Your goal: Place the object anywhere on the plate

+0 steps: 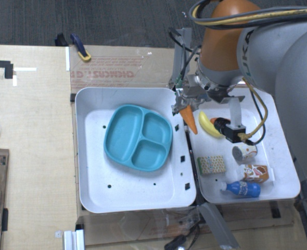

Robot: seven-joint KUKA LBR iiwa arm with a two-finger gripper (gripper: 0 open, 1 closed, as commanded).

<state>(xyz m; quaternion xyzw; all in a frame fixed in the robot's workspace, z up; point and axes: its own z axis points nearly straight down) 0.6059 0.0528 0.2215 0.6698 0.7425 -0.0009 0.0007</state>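
**Pincer on the carrot above the rim between the bins**

The pincer (182, 106) hangs over the line where the two white bins meet, near their far ends. Its fingers are drawn in narrow on the thick end of the carrot (190, 122), which shows between them. Nothing else touches the fingers.

The carrot lies over the shared rims, partly over the right bin (284, 155) and just short of the left bin's (82, 139) floor. Its long axis runs at a slant: the thick end is up at the pincer, toward the far side and slightly left, and the pointed tip aims toward the near side and slightly right.

The blue plate (139, 138), split into three compartments, sits in the middle of the left bin, near the carrot but apart from it, its right edge close to that bin's right wall. White bin floor lies open all round the plate, widest on the near side.

The right bin is more crowded. A banana (209, 127) lies just beside the carrot's tip. A speckled sponge (212, 164), a grey cup (244, 152), a small carton (256, 173) and a blue bottle (242, 189) sit nearer the front. The pale table (28, 139) stretches away to the left of the bins.
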